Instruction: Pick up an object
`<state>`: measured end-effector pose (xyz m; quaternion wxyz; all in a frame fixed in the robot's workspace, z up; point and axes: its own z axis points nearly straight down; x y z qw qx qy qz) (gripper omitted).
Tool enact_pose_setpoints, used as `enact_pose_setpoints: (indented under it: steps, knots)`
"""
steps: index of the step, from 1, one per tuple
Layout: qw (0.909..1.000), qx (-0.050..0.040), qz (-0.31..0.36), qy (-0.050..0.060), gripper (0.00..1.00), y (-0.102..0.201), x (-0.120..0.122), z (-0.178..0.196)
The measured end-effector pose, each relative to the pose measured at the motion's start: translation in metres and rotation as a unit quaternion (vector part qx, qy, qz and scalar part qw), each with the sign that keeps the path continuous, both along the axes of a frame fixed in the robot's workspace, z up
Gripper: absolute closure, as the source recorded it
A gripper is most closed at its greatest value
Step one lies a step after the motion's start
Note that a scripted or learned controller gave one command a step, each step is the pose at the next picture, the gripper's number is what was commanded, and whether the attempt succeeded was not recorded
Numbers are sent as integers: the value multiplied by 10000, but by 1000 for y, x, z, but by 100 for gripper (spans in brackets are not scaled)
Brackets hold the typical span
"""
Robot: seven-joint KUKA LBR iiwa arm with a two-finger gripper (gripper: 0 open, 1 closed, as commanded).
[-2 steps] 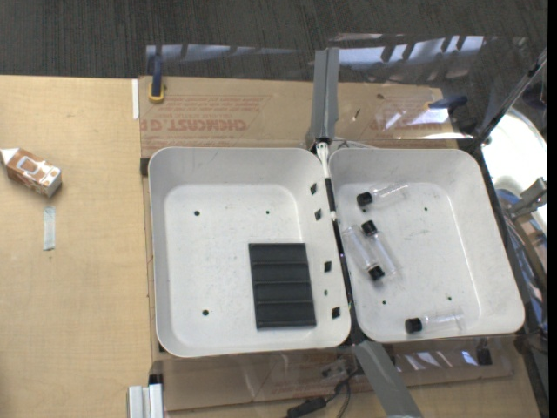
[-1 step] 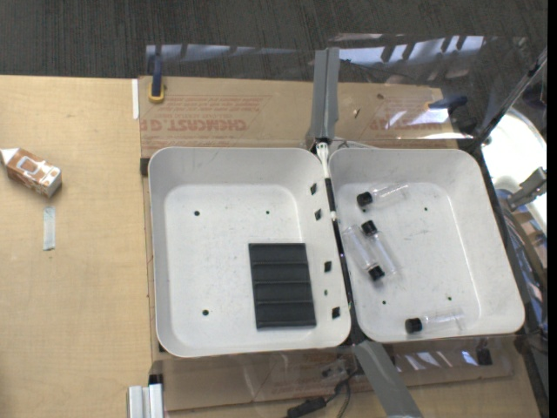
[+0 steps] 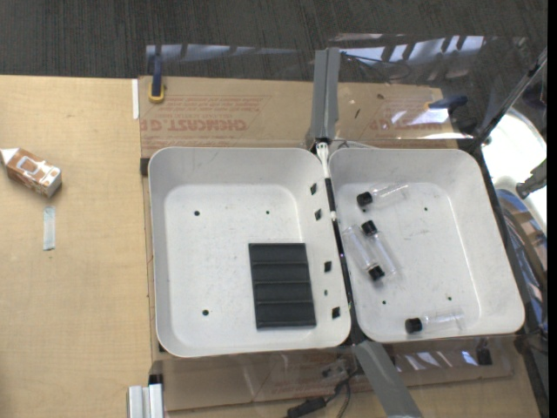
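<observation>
A black ribbed rectangular block (image 3: 282, 286) lies flat in the left bin (image 3: 160, 233), toward its front right. In the right bin (image 3: 493, 242) lie several clear tubes with black caps. One tube (image 3: 383, 196) is near the back left, two more (image 3: 376, 251) lie end to end along the left side, and another (image 3: 431, 323) rests by the front wall.
A small orange and white box (image 3: 33, 172) and a pale strip (image 3: 49, 229) lie on the wooden bench at far left. Brown cardboard (image 3: 218, 116) lies behind the bins. A grey post (image 3: 325, 94) rises at the back between them.
</observation>
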<state>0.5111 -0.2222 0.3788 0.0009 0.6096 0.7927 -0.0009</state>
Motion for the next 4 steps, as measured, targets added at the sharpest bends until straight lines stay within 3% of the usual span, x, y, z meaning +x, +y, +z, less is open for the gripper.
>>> enact_pose_setpoints:
  steps: [1,2,3,4]
  knots:
    - [9988,0,480,0,0,0,7,31]
    - [9988,-10,489,-4,100,0,9,39]
    - [9911,2,1331,-1,100,1,65,62]
    - [9799,3,1996,0,100,1,144,62]
